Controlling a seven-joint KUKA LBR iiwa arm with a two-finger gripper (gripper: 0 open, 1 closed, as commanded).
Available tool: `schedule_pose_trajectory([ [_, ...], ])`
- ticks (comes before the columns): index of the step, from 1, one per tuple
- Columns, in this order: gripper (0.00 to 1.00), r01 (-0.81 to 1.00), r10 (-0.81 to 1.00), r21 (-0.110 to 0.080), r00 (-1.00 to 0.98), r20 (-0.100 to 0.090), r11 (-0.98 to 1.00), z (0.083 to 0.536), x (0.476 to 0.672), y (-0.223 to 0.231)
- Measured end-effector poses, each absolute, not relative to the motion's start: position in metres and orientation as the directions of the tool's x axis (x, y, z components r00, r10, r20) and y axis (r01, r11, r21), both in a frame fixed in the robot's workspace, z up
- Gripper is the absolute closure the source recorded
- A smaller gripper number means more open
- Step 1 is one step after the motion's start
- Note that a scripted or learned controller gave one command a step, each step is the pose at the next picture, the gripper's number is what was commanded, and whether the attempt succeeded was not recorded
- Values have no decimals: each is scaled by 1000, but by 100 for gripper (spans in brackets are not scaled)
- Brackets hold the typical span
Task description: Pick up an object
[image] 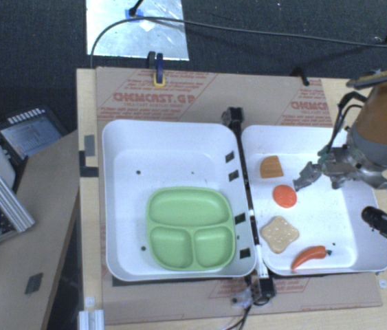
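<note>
Now the claw (308, 177) hovers in the right bin (358, 253), just beside the toy tomato (284, 196); grip state can't be told. Tomato's prob. light, hard plastic, rounded, slippery: best pinched across its middle.

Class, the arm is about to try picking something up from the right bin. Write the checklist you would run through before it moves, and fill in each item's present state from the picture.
1. Objects to pick lie in the right bin: ok; orange block, red disc, cracker, chili.
2. Objects lie apart from each other: ok.
3. Gripper is over the right bin: ok, right of the block and above the disc in the picture.
4. Gripper is holding nothing: cannot tell.
5. Gripper is aligned with one object: not ok; it sits between block and disc.
6. Chili is clear of the bin wall: not ok; it lies near the front edge.
</note>
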State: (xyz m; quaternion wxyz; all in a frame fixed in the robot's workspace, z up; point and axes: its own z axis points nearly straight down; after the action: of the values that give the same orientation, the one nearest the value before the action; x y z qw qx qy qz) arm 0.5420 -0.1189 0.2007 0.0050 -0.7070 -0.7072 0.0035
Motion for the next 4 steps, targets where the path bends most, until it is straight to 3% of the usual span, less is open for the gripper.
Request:
schedule_pose_trajectory([
  [1, 0, 1000, 1000, 1, -3, 0, 3, 207, 545, -119],
  [3, 0, 1000, 1000, -4, 0, 1, 0, 106, 540, -119],
  [4, 0, 1000, 1000, 0, -1, 0, 1, 84, 540, -119],
])
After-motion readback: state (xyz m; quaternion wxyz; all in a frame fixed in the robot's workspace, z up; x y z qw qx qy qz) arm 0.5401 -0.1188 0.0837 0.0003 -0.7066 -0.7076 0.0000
